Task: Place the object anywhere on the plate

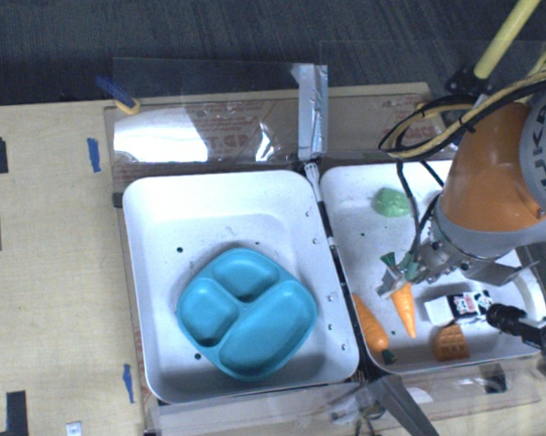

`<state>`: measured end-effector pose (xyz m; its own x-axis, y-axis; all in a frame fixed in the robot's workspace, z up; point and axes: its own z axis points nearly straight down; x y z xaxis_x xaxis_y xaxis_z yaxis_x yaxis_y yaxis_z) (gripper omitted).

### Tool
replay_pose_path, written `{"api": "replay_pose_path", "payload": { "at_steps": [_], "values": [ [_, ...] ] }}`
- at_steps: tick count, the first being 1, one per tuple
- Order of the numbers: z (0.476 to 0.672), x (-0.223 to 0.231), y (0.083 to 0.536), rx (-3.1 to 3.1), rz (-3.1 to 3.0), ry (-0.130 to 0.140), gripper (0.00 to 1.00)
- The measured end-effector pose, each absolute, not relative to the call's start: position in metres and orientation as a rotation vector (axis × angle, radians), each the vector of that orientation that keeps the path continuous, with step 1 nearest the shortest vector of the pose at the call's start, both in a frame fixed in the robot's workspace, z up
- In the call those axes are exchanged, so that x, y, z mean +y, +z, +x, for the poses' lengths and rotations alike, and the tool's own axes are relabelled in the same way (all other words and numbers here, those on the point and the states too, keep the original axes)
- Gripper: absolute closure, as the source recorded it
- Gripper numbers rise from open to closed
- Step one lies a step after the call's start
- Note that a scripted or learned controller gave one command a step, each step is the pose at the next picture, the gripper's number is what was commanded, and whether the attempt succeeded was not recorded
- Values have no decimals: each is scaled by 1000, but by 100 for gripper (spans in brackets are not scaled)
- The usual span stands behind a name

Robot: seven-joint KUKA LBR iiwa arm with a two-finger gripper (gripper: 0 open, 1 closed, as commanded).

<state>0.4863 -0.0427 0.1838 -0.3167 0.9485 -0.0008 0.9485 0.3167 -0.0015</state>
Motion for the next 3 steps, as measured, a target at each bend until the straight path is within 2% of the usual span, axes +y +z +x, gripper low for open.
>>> {"api": "replay_pose_path", "payload": {
  "at_steps": [1,2,3],
  "values": [
    [484,47,183,-2459,-1954,0,100],
    [510,121,130,-2415,-2007,3,100],
    [511,120,131,-2415,-2009,2,0]
  ]
}}
